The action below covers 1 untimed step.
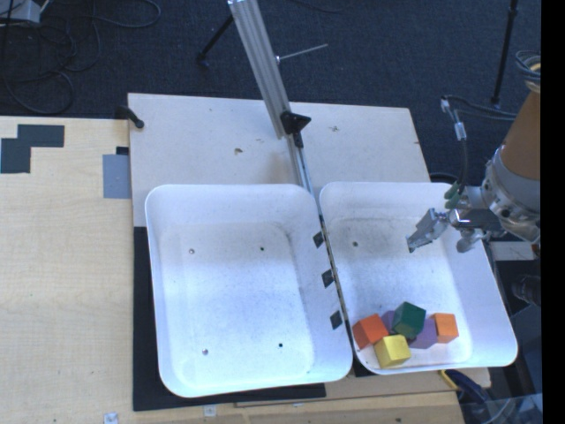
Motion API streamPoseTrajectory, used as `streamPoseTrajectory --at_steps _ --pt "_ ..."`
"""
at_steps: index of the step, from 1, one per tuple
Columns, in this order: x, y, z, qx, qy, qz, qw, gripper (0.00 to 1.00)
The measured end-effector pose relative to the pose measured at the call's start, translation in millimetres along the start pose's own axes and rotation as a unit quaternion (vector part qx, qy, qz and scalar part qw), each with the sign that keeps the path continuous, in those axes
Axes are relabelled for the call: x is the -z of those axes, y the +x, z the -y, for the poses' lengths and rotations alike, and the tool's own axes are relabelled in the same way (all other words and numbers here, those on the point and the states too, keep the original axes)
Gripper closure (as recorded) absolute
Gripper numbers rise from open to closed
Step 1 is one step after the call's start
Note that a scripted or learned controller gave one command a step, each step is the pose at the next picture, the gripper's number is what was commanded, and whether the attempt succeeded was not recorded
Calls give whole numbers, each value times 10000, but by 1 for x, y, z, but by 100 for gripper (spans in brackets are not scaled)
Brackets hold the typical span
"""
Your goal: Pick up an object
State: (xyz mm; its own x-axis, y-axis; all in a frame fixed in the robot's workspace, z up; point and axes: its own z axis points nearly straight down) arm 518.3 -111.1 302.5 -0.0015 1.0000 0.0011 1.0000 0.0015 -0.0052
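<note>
Several small blocks lie clustered at the front of the right bin (477, 272): an orange block (370, 329), a green block (410, 317), a purple block (426, 335), a second orange block (446, 327) and a yellow block (392, 351). My gripper (446, 237) hangs over the right bin's right middle part, well behind the blocks. It is open, its fingers spread apart with nothing between them. The arm's wrist comes in from the right edge.
The left bin (177, 237) sits beside the right one, joined by a divider with black clips (327, 276). A slanted aluminium bar (265, 69) rises behind the bins. Cables hang near the wrist on the right.
</note>
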Motion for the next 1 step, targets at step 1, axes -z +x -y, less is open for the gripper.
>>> streamPoseTrajectory --at_steps 1 --pt "0 0 15 -12 -7 3 10000 0"
